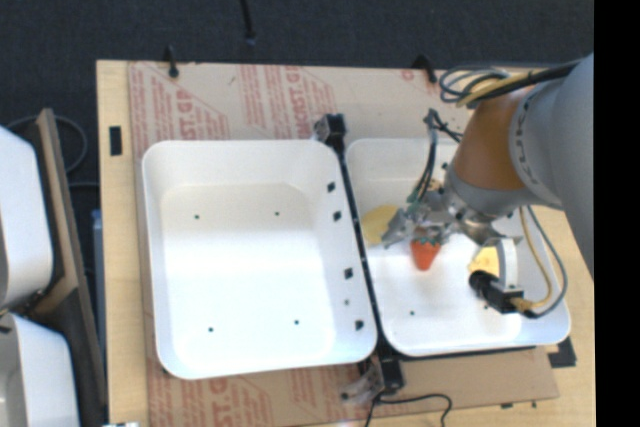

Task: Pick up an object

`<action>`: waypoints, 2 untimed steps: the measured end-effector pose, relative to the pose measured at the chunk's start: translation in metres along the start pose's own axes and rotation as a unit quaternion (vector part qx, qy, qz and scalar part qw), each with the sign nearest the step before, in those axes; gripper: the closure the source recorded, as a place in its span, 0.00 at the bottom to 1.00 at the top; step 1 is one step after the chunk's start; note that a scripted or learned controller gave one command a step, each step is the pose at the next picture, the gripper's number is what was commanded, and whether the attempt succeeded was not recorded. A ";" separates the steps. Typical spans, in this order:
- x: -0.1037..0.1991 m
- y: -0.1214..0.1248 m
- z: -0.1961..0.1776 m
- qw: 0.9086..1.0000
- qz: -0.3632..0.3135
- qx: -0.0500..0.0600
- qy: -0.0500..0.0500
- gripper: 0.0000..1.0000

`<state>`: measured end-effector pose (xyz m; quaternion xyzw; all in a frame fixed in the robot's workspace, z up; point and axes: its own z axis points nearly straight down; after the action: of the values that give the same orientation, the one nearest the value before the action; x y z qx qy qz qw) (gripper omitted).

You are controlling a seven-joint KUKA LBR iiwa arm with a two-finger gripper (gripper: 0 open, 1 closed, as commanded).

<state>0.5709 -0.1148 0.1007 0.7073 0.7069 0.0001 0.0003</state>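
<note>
On the left, the left bin [245,255] shows a bare white floor with a few small dark dots. It lies on a sheet of cardboard [240,105] with red print. The right bin [450,335] stands just beside it, and their rims touch along a dark edge.

In the right bin, close to this shared edge, lies a flat yellow object [378,223]. To the right of it the gripper [426,233] hangs low over the middle of the bin. A small orange-red object [425,257] with a tapered end is directly under it, touching it or almost touching. I cannot tell if the gripper is released or clenched, or if it grasps this object. Further right lies a second, smaller yellow piece [485,260]. The grey arm [545,135] with its orange band comes in from the right.
</note>
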 end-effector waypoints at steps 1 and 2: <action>-0.001 0.000 -0.011 1.000 0.000 -0.001 0.000 1.00; 0.020 -0.068 0.001 1.000 0.000 0.002 0.000 1.00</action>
<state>0.5029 -0.0950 0.1001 0.7074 0.7068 -0.0007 -0.0013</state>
